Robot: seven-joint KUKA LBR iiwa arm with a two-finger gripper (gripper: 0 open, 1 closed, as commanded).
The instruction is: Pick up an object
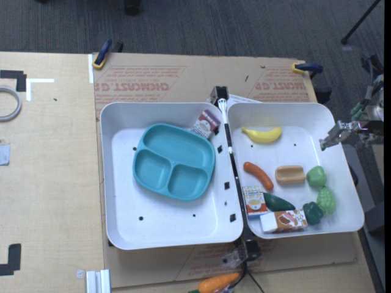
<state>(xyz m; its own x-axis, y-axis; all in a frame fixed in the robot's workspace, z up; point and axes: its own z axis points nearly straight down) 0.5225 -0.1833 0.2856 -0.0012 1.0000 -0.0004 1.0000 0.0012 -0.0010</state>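
The right bin [342,227] holds a yellow banana [263,134], a red sausage [258,174], a tan bun [289,174], a light green round fruit [316,177], a bumpy green vegetable [327,199], a dark green cucumber [278,201], a dark green pepper [313,213] and two small cartons [253,200] [284,220]. My gripper [333,139] hangs at the right bin's upper right rim, above and right of the bun. It is apart from every object and nothing shows in it.
The left bin [116,224] carries a teal divided plate [174,162] and a small packet [205,124] at its back right corner. An orange carrot [217,281] lies on the bench below the bins. Clamps [102,54] [307,68] sit at the cardboard's back corners.
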